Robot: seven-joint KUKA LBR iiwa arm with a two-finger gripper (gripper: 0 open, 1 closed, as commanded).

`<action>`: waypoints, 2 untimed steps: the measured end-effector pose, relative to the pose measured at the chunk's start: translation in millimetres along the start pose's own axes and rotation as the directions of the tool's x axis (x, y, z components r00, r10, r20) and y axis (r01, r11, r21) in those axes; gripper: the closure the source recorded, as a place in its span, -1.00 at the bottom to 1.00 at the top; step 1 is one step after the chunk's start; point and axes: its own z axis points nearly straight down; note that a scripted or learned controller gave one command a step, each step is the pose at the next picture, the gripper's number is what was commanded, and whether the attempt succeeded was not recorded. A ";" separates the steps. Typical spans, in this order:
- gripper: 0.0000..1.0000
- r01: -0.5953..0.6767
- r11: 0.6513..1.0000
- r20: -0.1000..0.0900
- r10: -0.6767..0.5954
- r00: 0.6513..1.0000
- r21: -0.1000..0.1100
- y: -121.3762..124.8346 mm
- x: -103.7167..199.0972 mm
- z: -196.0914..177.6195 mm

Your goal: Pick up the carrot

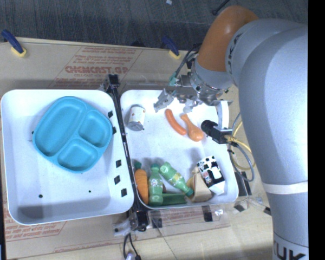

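Nearest the camera, along the front wall of the right bin (227, 191), a heap of things lies packed together: the carrot (142, 184) at the left end, hard against the divider, with a green bottle (176, 179) and another green piece beside it, then a small brown carton (201, 188) and a black-and-white box (211, 171). The carrot is orange, stubby and lies lengthwise toward the front wall, touching the green things on its right.

Farther back, mid-bin, an orange sausage (176, 122) and a wooden spoon-like piece (194, 130) lie side by side, and a small tin can (135, 117) stands near the divider. To the left, the other bin (11, 145) holds a blue divided plate (73, 133).

At the far edge of the right bin my gripper (176, 96) hangs over the back wall, well apart from the carrot. I cannot tell how my jaws stand, and I see nothing in them.

I judge the carrot to be a light, stiff plastic toy, smooth and likely to slip. Its taper suggests taking it across the thick middle, jaws closing across its width; the divider and the bottle leave little room for either one.
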 end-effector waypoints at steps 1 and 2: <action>-1.00 0.293 0.956 -0.003 -0.293 0.956 0.003 -23.0 -40.6 56.9; -1.00 0.201 0.980 -0.003 -0.201 0.980 0.005 -34.0 -9.1 53.8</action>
